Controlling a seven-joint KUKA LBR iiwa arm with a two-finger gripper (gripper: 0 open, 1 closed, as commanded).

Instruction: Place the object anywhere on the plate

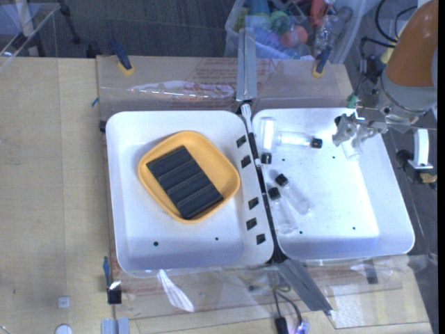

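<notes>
1. Well, nearest to me, along the front edge of the bench, only some clear plastic scraps [174, 294] lie in front of the two bins.
2. Next, in the left bin [132, 242], the yellow plate [154, 160] sits toward the middle and carries a dark ribbed block [186, 181], lying flat and wholly inside its rim.
3. So, with that block taken as the task's object, the placing looks done; if one of the clear things is meant, it is all still to do.
4. Across the divider, in the right bin [375, 221], small clear vials with black caps [281, 186] lie by its left edge, with another clear piece [288, 139] near the far-left corner.
5. Farthest off, the gripper [353, 132] hangs over the right bin's far-right corner, with nothing visible between its fingers; whether they stand apart or together I cannot tell.
</notes>
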